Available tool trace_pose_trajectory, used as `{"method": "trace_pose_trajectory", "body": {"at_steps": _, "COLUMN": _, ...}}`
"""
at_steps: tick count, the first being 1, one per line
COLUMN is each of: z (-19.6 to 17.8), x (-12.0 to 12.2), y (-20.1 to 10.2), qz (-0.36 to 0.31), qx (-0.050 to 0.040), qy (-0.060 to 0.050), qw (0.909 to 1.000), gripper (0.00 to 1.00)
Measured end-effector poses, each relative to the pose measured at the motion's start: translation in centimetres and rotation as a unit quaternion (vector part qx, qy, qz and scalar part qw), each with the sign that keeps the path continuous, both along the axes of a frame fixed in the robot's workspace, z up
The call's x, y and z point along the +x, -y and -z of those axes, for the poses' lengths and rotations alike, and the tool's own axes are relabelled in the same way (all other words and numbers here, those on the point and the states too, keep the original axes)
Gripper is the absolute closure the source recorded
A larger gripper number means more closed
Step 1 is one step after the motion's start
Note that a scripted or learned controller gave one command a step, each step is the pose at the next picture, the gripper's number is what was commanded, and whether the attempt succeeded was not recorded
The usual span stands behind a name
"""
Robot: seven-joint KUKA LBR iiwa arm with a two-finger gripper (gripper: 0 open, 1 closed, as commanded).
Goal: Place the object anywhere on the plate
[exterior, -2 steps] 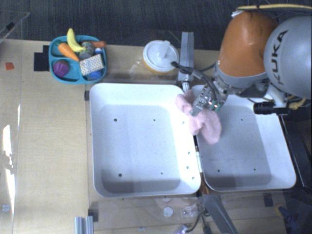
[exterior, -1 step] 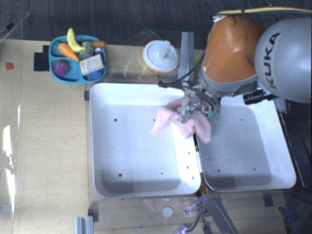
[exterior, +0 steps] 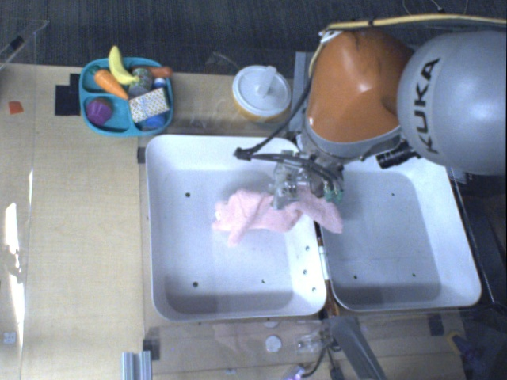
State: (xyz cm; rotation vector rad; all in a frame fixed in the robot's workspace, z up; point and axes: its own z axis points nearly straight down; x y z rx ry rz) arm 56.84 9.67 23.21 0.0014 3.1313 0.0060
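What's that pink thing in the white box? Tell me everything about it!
The pink cloth looks soft and thin, like a small rag. It is crumpled and wrinkled, not spread flat. Most of it lies on the floor of the left bin, and one end drapes over the edge toward the right bin. The tool sits right over that end, touching it; whether it grips the cloth can't be made out.

Grey arm [exterior: 459, 93] bent low, claw [exterior: 305, 187] pointing down.
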Motion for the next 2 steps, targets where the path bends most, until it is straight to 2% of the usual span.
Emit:
{"method": "trace_pose_trajectory", "body": {"at_steps": 1, "z": 0.45, "x": -2.26, "y": -4.59, "qz": -0.001, "qx": 0.0000, "qy": -0.001, "qw": 1.0000, "gripper": 1.00}}
{"method": "trace_pose_trajectory", "body": {"at_steps": 2, "z": 0.41, "x": -2.24, "y": -4.57, "qz": -0.001, "qx": 0.0001, "qy": -0.001, "qw": 1.0000, "gripper": 0.00}}
